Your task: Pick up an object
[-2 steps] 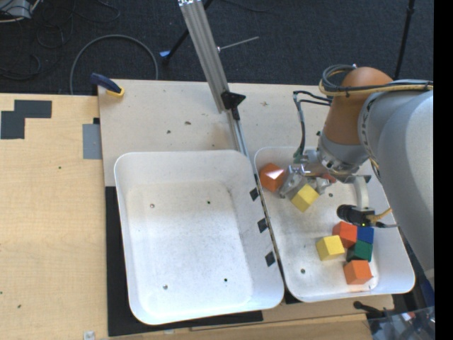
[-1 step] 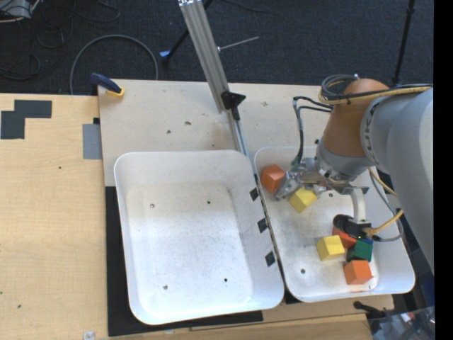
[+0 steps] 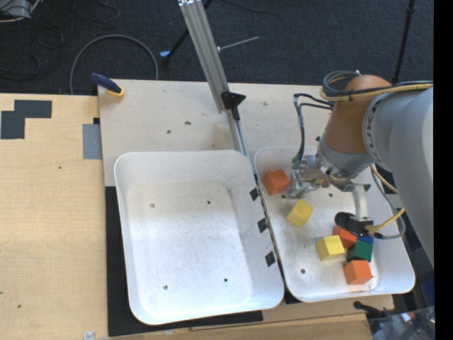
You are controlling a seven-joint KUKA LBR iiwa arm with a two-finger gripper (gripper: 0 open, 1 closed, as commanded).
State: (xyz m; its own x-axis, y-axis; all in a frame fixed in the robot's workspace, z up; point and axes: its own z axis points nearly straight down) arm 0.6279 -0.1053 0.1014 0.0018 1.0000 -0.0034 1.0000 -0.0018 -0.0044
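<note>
Pincer (image 3: 303, 183) sits low in the right bin (image 3: 396, 278), arm (image 3: 354, 129) bending in from the right; can't tell its grip state, too blurry. Orange block (image 3: 275, 182) is just left of it, yellow block (image 3: 299, 213) just below. Other blocks (image 3: 350, 250) are clustered near the bin's front corner, partly overlapping each other.

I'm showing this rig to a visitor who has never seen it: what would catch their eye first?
The big grey arm with its orange band reaching in from the right, its gripper low over the right bin. Next, the bright blocks there: an orange block beside the gripper, a yellow block just below, and a mixed cluster toward the near right corner.
</note>
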